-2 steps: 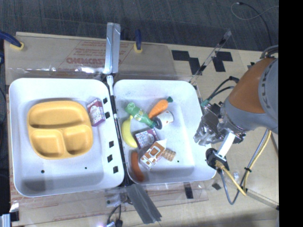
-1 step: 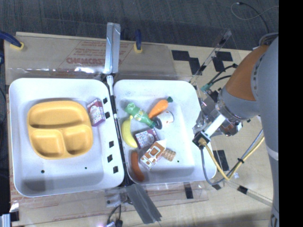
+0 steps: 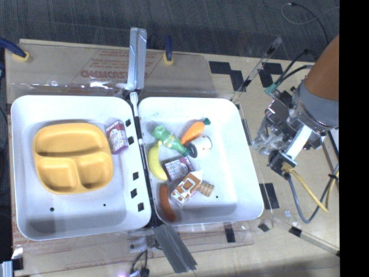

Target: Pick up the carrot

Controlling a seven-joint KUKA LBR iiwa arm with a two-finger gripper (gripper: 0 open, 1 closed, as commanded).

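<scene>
Looking down, you see a dark grey carpeted floor [image 3: 173,10] along the top of the view. Below it lies the desk [image 3: 230,62] — a pale wooden surface marked with black squares [image 3: 222,69] near its upper middle and more along its right side. A clear plastic sheet [image 3: 190,77] with faint red printing covers the rear part. A thin grey cable [image 3: 305,10] loops over the floor at upper right. Lighting is even — soft shadows only.

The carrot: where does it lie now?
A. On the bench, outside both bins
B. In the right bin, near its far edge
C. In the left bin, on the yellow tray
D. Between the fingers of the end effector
B: the carrot lies in the right bin, toward its far edge, beside the green bottle.
</scene>
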